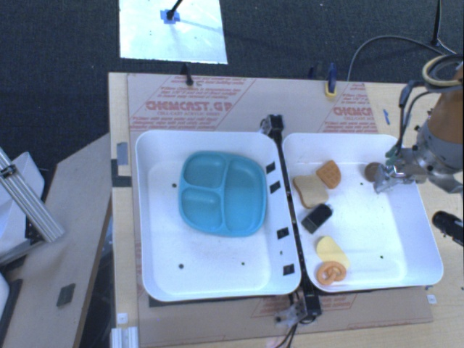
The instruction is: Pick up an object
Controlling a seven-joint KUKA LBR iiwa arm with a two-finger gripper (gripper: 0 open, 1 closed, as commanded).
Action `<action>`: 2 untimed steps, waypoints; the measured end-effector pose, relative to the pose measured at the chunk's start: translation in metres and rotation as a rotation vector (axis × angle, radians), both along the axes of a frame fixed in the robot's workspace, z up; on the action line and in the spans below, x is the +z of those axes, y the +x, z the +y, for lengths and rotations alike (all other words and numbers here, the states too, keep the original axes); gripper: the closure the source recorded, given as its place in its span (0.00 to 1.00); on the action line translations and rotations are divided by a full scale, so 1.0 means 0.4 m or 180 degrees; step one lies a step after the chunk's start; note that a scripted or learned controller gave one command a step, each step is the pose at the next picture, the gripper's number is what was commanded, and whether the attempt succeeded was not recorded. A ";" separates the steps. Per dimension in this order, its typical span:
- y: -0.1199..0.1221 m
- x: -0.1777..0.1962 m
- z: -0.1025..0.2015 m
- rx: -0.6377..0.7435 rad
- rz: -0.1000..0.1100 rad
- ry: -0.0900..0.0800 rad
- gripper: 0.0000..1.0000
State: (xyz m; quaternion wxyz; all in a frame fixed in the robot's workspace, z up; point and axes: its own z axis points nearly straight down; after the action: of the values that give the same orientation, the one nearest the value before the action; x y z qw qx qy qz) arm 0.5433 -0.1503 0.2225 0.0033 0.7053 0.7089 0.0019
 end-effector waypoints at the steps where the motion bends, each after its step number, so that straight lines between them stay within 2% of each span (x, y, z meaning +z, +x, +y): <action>1: 0.011 0.110 0.006 0.0003 0.0004 0.0001 1.00; 2: 0.029 0.077 0.148 0.0008 0.0016 0.0006 1.00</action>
State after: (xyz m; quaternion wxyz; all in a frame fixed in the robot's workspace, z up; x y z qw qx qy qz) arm 0.5547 -0.0912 0.2531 0.0009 0.7044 0.7098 0.0008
